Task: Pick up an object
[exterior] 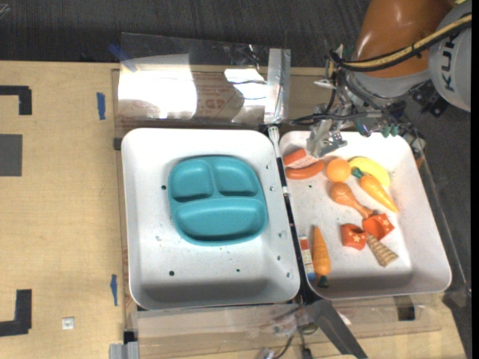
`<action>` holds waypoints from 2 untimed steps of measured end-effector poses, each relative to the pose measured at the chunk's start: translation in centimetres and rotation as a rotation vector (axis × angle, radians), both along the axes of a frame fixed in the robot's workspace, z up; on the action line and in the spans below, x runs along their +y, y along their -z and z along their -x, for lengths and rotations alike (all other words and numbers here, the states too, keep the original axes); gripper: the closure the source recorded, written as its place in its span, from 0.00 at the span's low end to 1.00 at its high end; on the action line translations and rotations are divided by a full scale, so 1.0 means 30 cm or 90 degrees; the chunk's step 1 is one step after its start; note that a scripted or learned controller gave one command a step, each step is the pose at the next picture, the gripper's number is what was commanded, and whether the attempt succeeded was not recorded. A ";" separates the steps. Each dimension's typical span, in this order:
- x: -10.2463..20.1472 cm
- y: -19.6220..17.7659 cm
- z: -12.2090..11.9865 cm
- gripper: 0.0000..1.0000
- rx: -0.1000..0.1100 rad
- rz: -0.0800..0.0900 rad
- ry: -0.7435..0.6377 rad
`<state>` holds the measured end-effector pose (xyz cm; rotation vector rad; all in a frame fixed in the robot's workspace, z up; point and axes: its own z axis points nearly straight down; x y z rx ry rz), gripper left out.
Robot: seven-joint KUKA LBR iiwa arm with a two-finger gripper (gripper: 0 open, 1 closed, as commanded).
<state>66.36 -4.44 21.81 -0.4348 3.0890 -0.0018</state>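
Two bins [150, 275]; gripper [323, 139] above sausage [303, 172]

The left bin [142, 275] is white with tiny dark dots. The tray [217, 199] in it is teal blue. The right bin [426, 253] is white too. At its 12 o'clock lie a yellow banana [372, 170] and an orange ball [337, 170]. At its 7 o'clock lies an orange carrot [321, 251]. The counter [60, 215] is light brown with black marks and blue tape. The arm [400, 21] is grey and orange.

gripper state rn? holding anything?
Gripper: cannot be told; it hangs low over the right bin's far left corner, by the red toy.
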 end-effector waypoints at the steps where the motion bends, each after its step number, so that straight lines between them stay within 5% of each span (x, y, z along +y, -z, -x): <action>1: -0.014 -0.276 -0.017 1.00 0.005 -0.003 0.265; 2: 0.056 -0.009 0.200 1.00 0.014 -0.003 0.285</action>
